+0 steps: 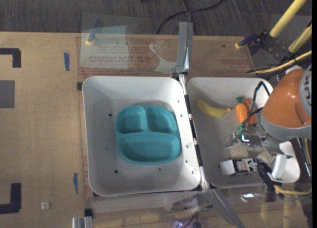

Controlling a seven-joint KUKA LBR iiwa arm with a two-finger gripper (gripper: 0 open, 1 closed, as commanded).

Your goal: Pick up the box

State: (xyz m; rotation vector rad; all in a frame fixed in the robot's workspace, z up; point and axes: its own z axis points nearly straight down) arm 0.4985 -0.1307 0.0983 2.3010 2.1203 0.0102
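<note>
The box [238,166], a small white carton with black print, lies on its side near the front edge of the right bin [213,138]. My gripper [246,140] hangs under the orange-banded wrist [289,109], low over the right bin's middle. It sits just behind and slightly right of the box, with a small tan item [237,151] between them. Nothing shows as held.
A yellow banana [212,109] and an orange carrot [240,112] lie toward the back of the right bin. The left bin [96,138] holds a teal divided plate [146,133]. Cables and a white piece [279,166] trail by the arm at the right.
</note>
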